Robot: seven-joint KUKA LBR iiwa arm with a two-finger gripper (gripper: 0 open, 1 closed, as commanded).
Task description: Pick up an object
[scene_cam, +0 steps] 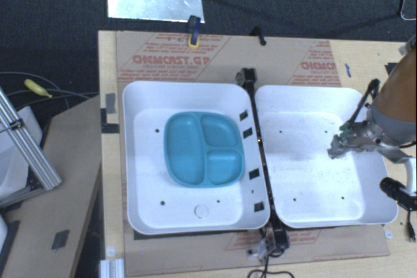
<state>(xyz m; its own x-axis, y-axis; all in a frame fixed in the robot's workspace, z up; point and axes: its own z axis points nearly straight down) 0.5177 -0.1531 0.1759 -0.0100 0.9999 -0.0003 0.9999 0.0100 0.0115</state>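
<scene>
A blue divided plate [202, 148] lies in the middle of the left bin [140, 114]. A small clear round thing [201, 210] rests near that bin's front edge. My gripper [339, 145] hangs over the right part of the right bin [306, 101], far from the plate. Whether anything sits between its tips is too small to tell.
A black divider with clips [255, 146] runs between the two bins. The bins stand on a brown cardboard sheet [169, 58]. A yellow-and-blue clamp [193, 31] sits at the cardboard's far edge. Aluminium framing [26, 153] stands at the left.
</scene>
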